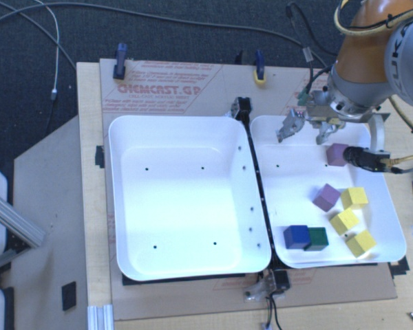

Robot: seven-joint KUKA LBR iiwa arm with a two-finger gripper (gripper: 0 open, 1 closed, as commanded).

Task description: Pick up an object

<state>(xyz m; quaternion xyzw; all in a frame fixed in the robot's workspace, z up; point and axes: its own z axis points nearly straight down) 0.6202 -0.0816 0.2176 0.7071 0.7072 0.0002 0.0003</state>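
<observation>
Arm [372, 40]: grey with an orange band, reaching in from the right, wrist over the far end of the right bin.
End effector [305, 128]: above the far left part of the right bin, fingers spread apart, nothing between them.
Right bin [289, 184]: white, shallow, holds all the blocks.
Left bin [186, 198]: white, shallow, just beside the right bin, their long sides touching.
Far purple block [336, 154]: near the far right wall of the right bin, just right of the end effector and apart from it, next to a black part of the arm.
Near purple block [326, 197]: mid-right of the right bin, tilted, just left of a yellow block.
Yellow blocks [354, 197]: three in a loose row running toward the near right corner; the middle one [344, 221] touches or nearly touches the first, the last [360, 243] lies nearest the front rim.
Blue block [296, 236]: near the front of the right bin, touching the green block.
Green block [317, 238]: just right of the blue one.
Bench [89, 184]: pale wood, carries both bins on a board with red print at the far end.
Clamps [120, 52]: two blue ones at the far edge of the board.
</observation>
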